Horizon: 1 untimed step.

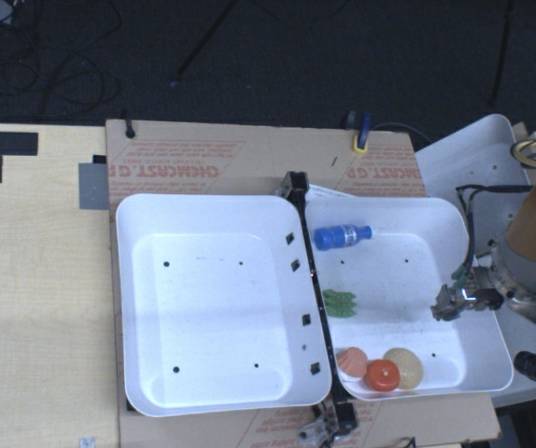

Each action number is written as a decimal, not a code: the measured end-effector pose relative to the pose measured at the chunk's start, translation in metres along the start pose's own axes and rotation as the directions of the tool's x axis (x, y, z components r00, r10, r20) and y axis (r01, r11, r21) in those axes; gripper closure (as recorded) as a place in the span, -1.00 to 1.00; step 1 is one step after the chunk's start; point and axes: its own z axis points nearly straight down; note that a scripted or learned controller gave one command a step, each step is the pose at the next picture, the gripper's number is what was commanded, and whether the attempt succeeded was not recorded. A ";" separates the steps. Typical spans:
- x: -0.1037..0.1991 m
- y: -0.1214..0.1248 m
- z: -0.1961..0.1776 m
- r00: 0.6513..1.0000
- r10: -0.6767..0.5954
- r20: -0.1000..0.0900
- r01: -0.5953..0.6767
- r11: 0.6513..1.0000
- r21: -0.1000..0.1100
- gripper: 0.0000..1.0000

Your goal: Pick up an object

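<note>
The right bin (436,215) holds a blue bottle (341,237) lying on its side near the back left. A small green object (339,302) lies by the divider. At the front sit a pink piece (351,361), a red round object (382,375) and a tan round object (405,366), packed close together. My gripper (448,306) hangs over the right side of this bin, well right of the green object and above the tan one. It is small and dark here, with nothing visibly in it.
The left bin (133,250) stands beside the right one, joined by a black divider (307,278). Both rest on a cardboard sheet (212,161). The arm's cables and wrist (515,259) crowd the right edge.
</note>
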 end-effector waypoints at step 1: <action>-0.026 0.073 0.009 1.000 -0.003 0.007 0.003 1.000 -0.013 1.00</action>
